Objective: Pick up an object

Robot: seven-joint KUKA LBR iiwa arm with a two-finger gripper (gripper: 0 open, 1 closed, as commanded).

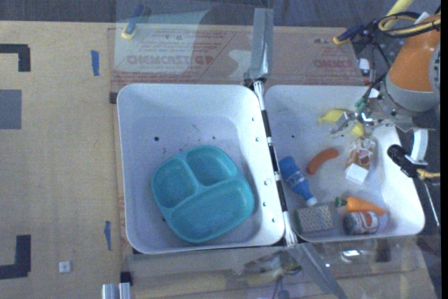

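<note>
Two shallow white bins sit side by side on the tan table [56, 171]. The left bin [140, 108] holds one teal plastic divided tray [203, 192], lying flat toward the near side.

The right bin [294, 112] holds the loose items. A blue plastic bottle with a white cap [295, 181] lies along the left wall. An orange sausage-shaped piece [322, 160] lies near mid-bin. A small clear packet with a white and red label [360, 159] lies to its right. A grey rough-surfaced block [315, 218], an orange toy carrot [362, 205] and a small tin on its side [362, 223] lie along the near wall. A yellow item [334, 116] rests toward the far right, just left of the gripper.

The grey arm with its orange band [413, 70] reaches in over the right bin's far right corner. The gripper [360, 119] is low there, among cables; fingers too cluttered to read, so cannot tell how open they are or whether anything is held.
</note>
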